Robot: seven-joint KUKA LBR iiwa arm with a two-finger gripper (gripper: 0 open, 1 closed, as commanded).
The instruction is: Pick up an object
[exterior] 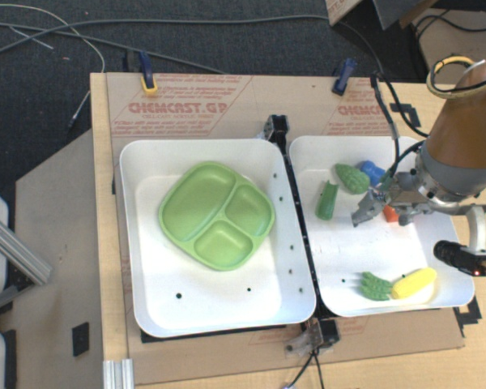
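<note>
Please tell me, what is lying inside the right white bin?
The right bin holds a green cylinder, a leafy green piece, a blue object, another green piece and a yellow object. The gripper partly covers something orange.

The cardboard sheet (227, 96) under the two bins carries red printing. Behind the left bin it reads roughly "CHEMCAST GP" in large letters; the same words repeat behind the right bin. The smaller lines beneath are too blurred to read.
</note>
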